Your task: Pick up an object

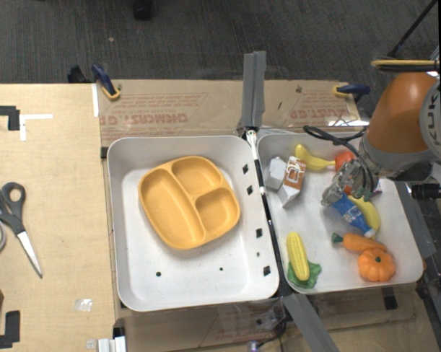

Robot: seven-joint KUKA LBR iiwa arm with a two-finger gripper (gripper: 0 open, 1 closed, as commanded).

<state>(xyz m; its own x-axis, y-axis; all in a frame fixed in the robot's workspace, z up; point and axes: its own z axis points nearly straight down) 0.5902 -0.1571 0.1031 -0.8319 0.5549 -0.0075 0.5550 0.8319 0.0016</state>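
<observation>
The claw (345,185) hung low over the blue bottle (349,209) near the right bin's (397,274) right edge; its state couldn't be told. The bottle looked light, stiff and slick, best pinched across its middle.

Bright, even overhead light — soft shadows, sharp.
</observation>
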